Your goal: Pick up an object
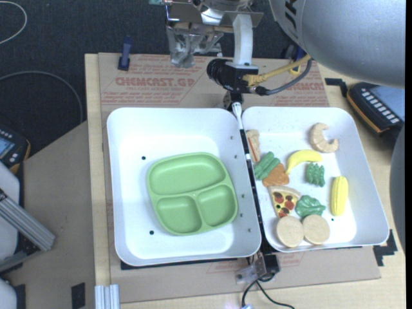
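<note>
Pincer (183, 49) sits at 12 o'clock in the view, over the cardboard sheet (151, 81) just past the far rim of the left bin (121, 172). It is outside both bins. Can't tell from this angle whether it is released or clenched. Nothing visibly held in it.

Left bin: one green divided plate (191, 193), roughly centred and lying flat. Its two small compartments face 6 o'clock and the big one faces 12.

Right bin (362, 148) holds all the toy food, i.e. the pick candidates, well apart from the pincer:
- croissant (323, 138) at 1 o'clock in the bin
- banana (302, 159) just below it, towards centre
- small green leafy piece (315, 174) at centre, just beside the banana
- corn cob (339, 195) at 3 o'clock, lying lengthwise 12 to 6
- tan stick-like piece (253, 144) at 10 o'clock, against the bin's left wall
- green pod (265, 165) touching an orange piece (277, 176), at 9 o'clock
- pizza slice (284, 199) at 7 o'clock
- darker green leafy piece (310, 206) just right of the pizza
- two round tan biscuits (290, 231) (316, 228) side by side at 6 o'clock, touching each other, near the front rim

A blue clip (125, 53) sits on the sheet's far edge at 11 o'clock, left of the pincer.
</note>
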Robot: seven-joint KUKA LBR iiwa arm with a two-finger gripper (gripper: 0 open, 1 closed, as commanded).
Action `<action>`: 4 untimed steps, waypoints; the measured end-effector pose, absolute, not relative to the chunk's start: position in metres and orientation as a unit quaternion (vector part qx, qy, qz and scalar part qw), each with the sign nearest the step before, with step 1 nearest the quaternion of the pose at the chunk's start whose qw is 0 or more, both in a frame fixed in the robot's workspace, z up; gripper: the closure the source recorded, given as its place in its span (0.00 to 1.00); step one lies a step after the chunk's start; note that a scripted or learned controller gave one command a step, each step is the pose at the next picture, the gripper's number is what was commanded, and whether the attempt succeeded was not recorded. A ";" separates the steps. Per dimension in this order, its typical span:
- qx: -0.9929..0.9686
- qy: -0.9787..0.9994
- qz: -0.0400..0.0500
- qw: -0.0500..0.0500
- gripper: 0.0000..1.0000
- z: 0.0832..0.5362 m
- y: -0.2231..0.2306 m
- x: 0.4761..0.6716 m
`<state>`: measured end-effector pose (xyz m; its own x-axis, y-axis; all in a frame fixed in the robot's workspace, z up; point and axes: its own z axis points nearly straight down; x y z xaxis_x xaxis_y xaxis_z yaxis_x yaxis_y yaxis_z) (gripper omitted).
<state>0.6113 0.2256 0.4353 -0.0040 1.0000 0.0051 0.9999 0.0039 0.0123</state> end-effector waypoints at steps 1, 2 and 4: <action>0.706 0.708 -0.005 -0.003 1.00 0.320 0.224 0.524; 0.706 0.708 0.000 0.000 1.00 0.334 0.225 0.528; 0.708 0.706 0.000 0.000 1.00 0.268 0.225 0.543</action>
